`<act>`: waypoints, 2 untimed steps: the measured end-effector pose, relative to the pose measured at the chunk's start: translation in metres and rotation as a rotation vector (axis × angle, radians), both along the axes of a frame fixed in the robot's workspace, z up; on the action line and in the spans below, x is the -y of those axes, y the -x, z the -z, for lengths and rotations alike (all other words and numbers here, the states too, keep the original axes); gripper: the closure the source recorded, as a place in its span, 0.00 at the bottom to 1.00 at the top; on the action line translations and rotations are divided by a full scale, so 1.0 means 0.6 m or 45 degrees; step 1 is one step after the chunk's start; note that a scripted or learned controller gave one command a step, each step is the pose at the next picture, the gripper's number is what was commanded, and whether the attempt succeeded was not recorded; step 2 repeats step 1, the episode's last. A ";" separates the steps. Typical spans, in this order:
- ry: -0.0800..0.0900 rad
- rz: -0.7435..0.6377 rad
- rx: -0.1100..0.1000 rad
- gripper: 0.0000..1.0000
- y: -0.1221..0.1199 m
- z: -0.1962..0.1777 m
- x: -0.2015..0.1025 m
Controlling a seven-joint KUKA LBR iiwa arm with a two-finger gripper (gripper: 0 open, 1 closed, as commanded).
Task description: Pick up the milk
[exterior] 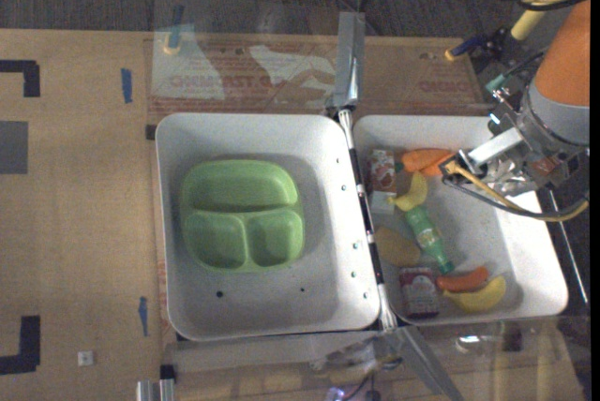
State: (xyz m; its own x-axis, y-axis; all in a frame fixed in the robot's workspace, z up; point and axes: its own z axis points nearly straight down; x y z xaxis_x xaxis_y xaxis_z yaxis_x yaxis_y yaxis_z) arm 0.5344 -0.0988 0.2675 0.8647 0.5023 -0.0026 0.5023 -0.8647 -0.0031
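Nearest the lens, at the front edge of the right bin (534, 245), a small red-labelled milk carton (420, 289) lies flat, well below and left of the claw (457, 169). Just right of the carton sit an orange carrot-shaped toy (462, 279) and a curved yellow banana (478, 294), touching each other. Between them and the claw a slim green plastic bottle (428, 238) lies on its side, slanted, with a pale yellow rounded piece (397, 246) at its left. Directly left of the claw are a second yellow banana-like piece (412, 193), a second orange carrot (427, 159) and a small red-and-white packet (381, 172) against the bin's left wall. The claw hangs over the right bin's upper part, beneath the grey wrist with its orange band; cables tangle around it, and whether its fingers are spread or closed cannot be told. Far left of the claw, the left bin (178, 146) holds a smooth green plate with 3 compartments (244, 214). Both bins rest on a brown cardboard-like surface (75, 202).
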 end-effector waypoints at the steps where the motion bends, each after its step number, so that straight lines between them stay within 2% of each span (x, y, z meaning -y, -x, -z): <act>1: 0.000 0.002 -0.001 1.00 -0.001 0.128 -0.071; 2: 0.000 0.002 -0.001 1.00 -0.001 0.128 -0.071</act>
